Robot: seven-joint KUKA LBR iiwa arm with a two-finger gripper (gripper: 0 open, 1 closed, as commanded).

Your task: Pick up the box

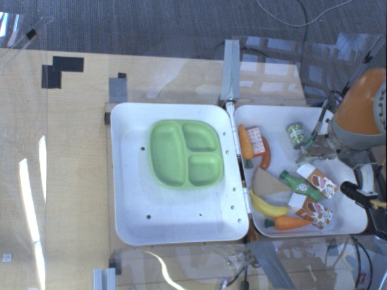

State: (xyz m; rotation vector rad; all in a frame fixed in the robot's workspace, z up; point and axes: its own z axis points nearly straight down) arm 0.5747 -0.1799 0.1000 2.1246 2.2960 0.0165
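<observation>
Gripper [314, 145] low at right bin's [357, 227] upper right edge, grip state impossible to tell, box [318, 182] lower right amid crowded food items, green tray [184, 154] in roomy left bin [130, 222]

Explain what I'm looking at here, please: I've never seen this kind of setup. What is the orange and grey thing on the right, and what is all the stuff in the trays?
One camera looks down at a slant on a bench with two shallow white bins. The orange and grey shape is a robot arm reaching in from the right; its gripper hangs over the right bin, and nothing shows between its fingers. The left bin holds a green divided plate. The right bin holds a jumble: a small can, a green bottle, a banana, two carrots, small printed boxes and a brown card piece. Its job is picking up a box.
</observation>
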